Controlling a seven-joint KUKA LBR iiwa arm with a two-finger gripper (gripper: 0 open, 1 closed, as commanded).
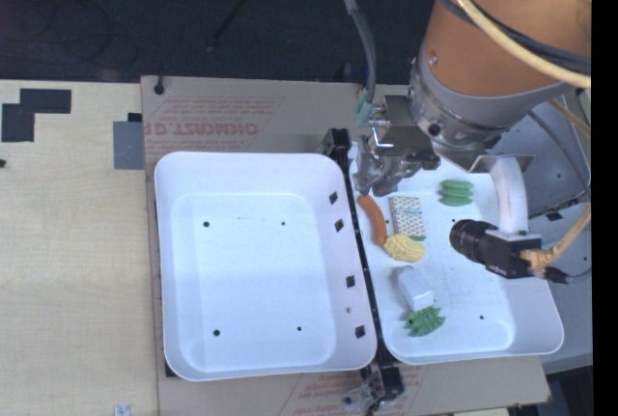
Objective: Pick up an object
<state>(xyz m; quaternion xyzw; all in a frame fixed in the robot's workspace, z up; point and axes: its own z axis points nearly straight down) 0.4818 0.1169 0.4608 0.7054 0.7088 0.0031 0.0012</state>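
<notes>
Gripper point(375, 175): just above the orange carrot point(373, 217); finger state unclear, cannot tell.
Progress: nothing visibly lifted; the pick remains.

1. Just one fixed camera, mounted above the worktop point(68, 211), looking down at a slant.
2. Faces the far dark floor, so both white bins sit mid-frame: left bin point(183, 182), right bin point(521, 327).
3. Close enough that the arm point(512, 9), reaching in from the right, bulks large up top.
4. Nothing overlapping to compare.
</notes>
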